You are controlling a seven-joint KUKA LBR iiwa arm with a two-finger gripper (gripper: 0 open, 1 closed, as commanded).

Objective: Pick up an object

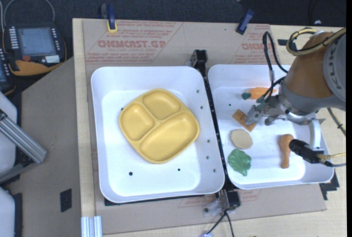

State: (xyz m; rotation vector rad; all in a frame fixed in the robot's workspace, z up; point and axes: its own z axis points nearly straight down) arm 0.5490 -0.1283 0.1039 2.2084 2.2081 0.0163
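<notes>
My gripper (259, 116) is down inside the right bin (269, 176), beneath the grey arm with its orange band (308, 73). It sits just right of a small brown block (241, 119), close to or touching it. A beige round piece (240, 139) lies below that block, and a green leafy piece (239, 160) lies nearer the front. A brown drumstick-shaped piece (285, 149) rests to the right. An orange carrot-like piece (257, 92) and a tiny dark green bit (246, 96) lie behind the gripper.
The left bin (110, 170) holds a yellow divided plate (159, 125) at its middle. A black clamp (199, 57) sits at the back between the bins. Cables (269, 60) hang along the arm, and a black connector (305, 150) juts out by the drumstick.
</notes>
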